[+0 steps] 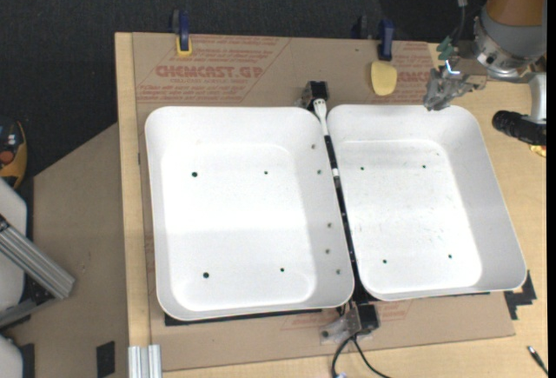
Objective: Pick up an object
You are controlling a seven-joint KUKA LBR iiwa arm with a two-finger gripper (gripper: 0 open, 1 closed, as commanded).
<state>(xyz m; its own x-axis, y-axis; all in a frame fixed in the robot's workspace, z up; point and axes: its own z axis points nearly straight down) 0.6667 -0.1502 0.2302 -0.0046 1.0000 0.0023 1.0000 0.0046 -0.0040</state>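
Note:
My gripper (443, 92) hangs at the back right, just above the far rim of the right bin (486, 194), under the grey wrist with its orange band. A small pale yellow object (383, 77) lies on the brown board behind the right bin, a short way left of the gripper and apart from it. The left bin (165, 194) and the right bin show white floors with a few small black dots.
Two blue clamps (182, 24) (385, 37) grip the board's far edge. A black fitting (315, 93) sits at the back of the seam between the bins, and a cable connector (356, 321) at its front.

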